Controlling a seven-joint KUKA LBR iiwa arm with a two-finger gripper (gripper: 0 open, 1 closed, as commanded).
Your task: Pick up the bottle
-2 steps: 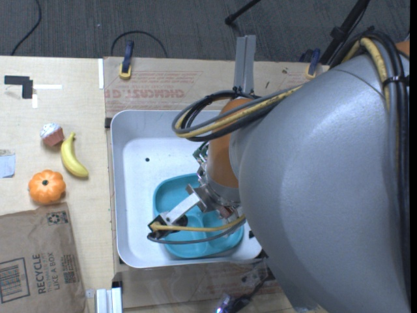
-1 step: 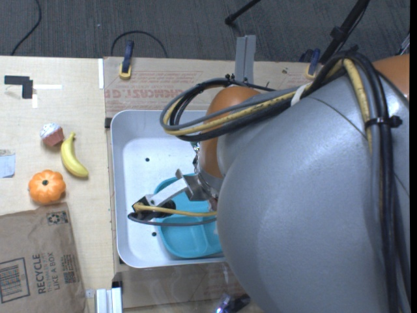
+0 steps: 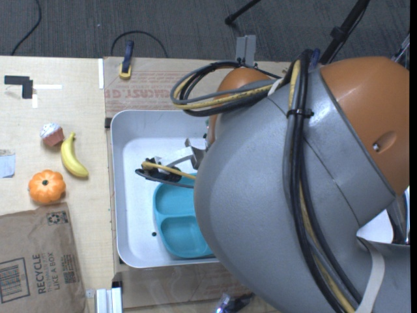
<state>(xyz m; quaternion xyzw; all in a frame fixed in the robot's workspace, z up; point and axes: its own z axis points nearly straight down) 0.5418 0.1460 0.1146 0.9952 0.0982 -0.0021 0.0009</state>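
Observation:
My grey arm [image 3: 293,194] with its orange band [image 3: 371,116] reaches in from the right and covers most of the right half of the view. The gripper [image 3: 194,152] is down inside the white bin [image 3: 127,194], just beyond the far edge of a blue two-compartment tray [image 3: 176,230]. Only grey metal parts of the gripper stick out from under the arm. The arm hides the right part of this bin and everything beyond it.
On the wooden bench left of the bin lie a yellow banana [image 3: 73,156], a small orange pumpkin [image 3: 47,186] and a cupcake [image 3: 51,135]. A brown cardboard sheet [image 3: 36,259] lies at the front left. A clamp [image 3: 126,67] sits at the bench's back edge.

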